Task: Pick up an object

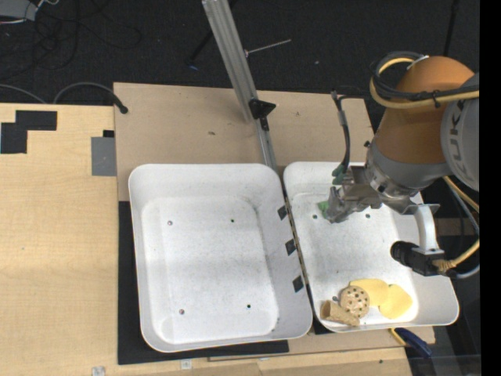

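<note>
White left bin [205, 257] sits far left of the tool [338, 207]. The tool hangs low over the right bin [368, 245], holding nothing I can see. Yellow toys [382, 298] and a tan cookie [353, 298] lie below-right of it, apart. I think it is reaching; next it must move over them.

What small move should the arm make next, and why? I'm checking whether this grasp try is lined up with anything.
Probably shift the gripper toward the near edge of the right bin. It sits over the bin's far part, while the yellow pieces and the round dotted object lie apart from it at the near edge.
</note>
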